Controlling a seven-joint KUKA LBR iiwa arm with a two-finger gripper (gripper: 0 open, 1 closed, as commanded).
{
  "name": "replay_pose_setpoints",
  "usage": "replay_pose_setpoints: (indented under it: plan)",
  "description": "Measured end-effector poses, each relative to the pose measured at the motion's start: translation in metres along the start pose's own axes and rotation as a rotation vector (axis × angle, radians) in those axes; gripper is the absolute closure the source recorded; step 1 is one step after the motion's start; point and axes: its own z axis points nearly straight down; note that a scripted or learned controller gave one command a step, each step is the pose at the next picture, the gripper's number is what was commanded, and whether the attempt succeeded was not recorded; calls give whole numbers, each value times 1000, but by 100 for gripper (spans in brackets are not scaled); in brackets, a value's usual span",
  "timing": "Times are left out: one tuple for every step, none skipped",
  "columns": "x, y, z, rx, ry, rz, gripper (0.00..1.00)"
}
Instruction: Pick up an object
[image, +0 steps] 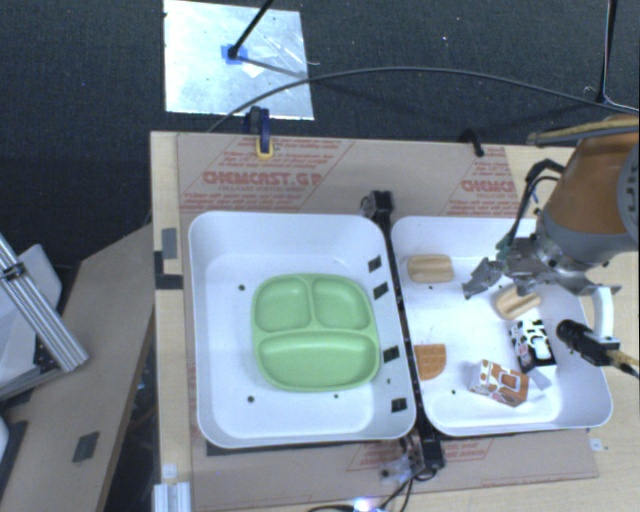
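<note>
My jaws (497, 278) hang over the right bin (448, 415), toward its far right part, just above a tan bun-like piece (517, 302). The dark prongs spread left and down from my wrist, and I cannot tell whether they stand wide or narrow; nothing shows clearly between them. The tan piece lies just beside the prongs, on the side nearer the camera; touching or apart I cannot say, the view being poor there. Further into the right bin's far left part lies a pale bread roll (430, 268), well apart from me. Near the right bin's left wall sits a small orange-brown wedge (430, 361). Toward the right bin's near right part rests an orange-and-white carton (500, 382), tilted, and just past it a black-and-white box (532, 343). Left of the right bin, side by side with it, is the left bin (215, 320), holding a green divided plate (316, 332) about at its middle. Both bins sit on the tan surface (300, 170).
</note>
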Motion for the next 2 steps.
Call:
replay_pose_setpoints:
  plan:
    - [-3,-3,62,2,0,0,0]
    - [-3,-1,48,-4,-1,1,100]
